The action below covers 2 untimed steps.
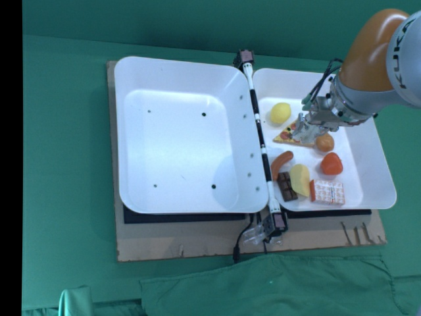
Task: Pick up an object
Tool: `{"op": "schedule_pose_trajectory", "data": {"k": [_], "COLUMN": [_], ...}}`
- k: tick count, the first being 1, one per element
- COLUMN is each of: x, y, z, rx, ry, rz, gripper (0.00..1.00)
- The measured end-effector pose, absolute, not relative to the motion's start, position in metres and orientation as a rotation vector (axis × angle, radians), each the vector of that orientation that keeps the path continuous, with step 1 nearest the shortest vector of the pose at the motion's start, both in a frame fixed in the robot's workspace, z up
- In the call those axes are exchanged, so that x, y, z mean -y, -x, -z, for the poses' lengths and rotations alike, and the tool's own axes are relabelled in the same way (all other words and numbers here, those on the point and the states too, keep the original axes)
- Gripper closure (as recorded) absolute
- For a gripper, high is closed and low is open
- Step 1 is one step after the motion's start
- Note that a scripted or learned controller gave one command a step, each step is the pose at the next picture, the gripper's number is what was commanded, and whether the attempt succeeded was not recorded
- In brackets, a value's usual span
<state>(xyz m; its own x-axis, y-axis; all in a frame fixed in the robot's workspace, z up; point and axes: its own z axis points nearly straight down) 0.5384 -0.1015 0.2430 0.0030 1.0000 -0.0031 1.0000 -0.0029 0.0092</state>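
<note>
White plastic, two bins: the left bin is the larger in view; the right bin carries all the toy food. The gripper hangs low over the pizza slice, just beside the small orange ball; whether it is apart or together I cannot tell. Lemon, sausage and red piece lie untouched; nothing looks lifted, so I judge the pick not yet made.
</note>
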Motion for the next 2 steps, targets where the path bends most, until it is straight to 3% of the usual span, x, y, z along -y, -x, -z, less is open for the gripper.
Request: {"op": "schedule_pose_trajectory", "data": {"k": [2], "x": [0.120], "y": [-0.543], "z": [-0.345], "rx": [-2.210], "ry": [-2.219], "rz": [-0.007], "gripper": [1.00]}}
